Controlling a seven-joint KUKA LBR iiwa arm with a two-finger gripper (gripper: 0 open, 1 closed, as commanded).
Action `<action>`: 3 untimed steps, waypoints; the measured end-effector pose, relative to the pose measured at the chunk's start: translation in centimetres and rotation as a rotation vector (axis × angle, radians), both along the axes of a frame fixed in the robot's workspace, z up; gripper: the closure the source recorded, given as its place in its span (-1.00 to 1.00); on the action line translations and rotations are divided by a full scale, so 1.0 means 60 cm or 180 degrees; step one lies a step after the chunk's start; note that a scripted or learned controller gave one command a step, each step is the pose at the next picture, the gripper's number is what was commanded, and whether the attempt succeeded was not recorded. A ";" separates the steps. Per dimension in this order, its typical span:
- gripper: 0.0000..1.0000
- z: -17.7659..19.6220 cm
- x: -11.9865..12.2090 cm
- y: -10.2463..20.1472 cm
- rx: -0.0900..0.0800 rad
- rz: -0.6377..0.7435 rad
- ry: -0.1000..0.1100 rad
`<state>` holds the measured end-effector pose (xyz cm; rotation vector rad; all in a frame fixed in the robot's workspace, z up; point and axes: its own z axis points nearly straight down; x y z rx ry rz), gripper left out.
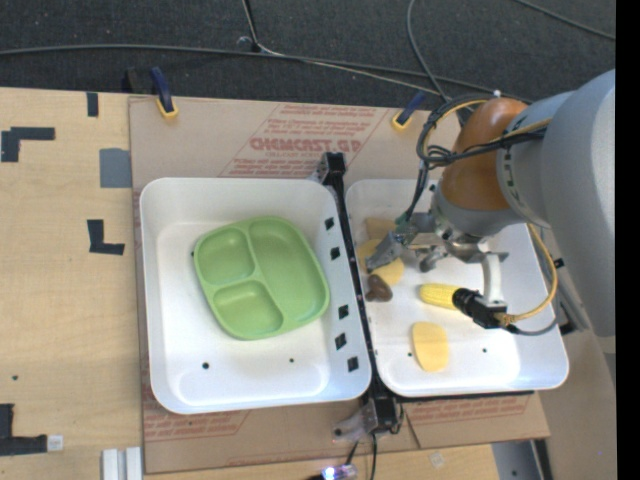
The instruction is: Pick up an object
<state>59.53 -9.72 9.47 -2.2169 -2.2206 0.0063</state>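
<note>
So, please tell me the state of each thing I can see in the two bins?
Green divided plastic plate: flat in the left white bin, upright.
Yellow corn cob toy: lying in the right white bin.
Pale yellow wedge: lying flat, untouched.
Small brown piece: near the divider.
Gripper: low over the right bin.

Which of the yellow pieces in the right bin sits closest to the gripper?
The yellow piece right at the gripper, beside the brown item. The corn cob and the yellow wedge lie farther off.

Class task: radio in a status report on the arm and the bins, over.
End effector low in right bin, by a yellow piece and brown piece. Corn cob and yellow slice lie apart. Green tray in left bin.
</note>
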 end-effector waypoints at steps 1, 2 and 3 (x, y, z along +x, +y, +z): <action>1.00 0.021 0.001 0.001 0.0000 0.0004 -0.0007; 1.00 0.104 0.019 0.002 -0.0001 -0.0001 -0.0027; 1.00 0.202 0.033 0.010 -0.0002 0.0000 -0.0031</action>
